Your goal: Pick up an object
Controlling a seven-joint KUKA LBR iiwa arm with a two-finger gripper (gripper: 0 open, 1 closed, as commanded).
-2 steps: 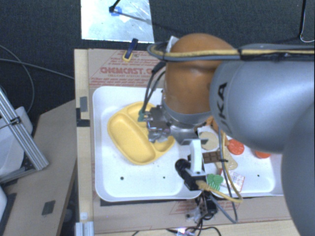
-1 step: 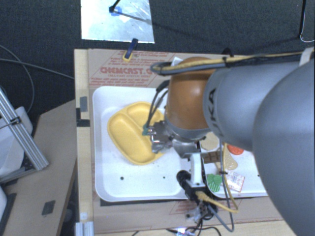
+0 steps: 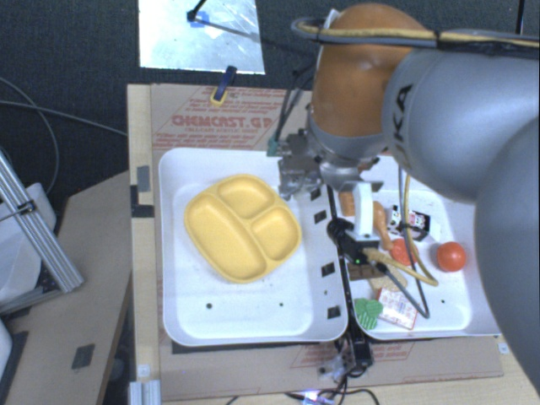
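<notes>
The grey arm with its orange band reaches in from the right and covers much of the right bin. Its gripper hangs near the ridge between the two bins, just above the upper right edge of a yellow divided plate lying in the left bin. I see nothing held. In the right bin lie a red ball, an orange carrot-shaped item, a green ribbed piece, a pink and white packet and a small black and white box.
Both bins rest on a sheet of printed cardboard. A shiny foil sheet lies beyond it, with a small blue and yellow tool at the cardboard's far edge. A metal frame stands at the left.
</notes>
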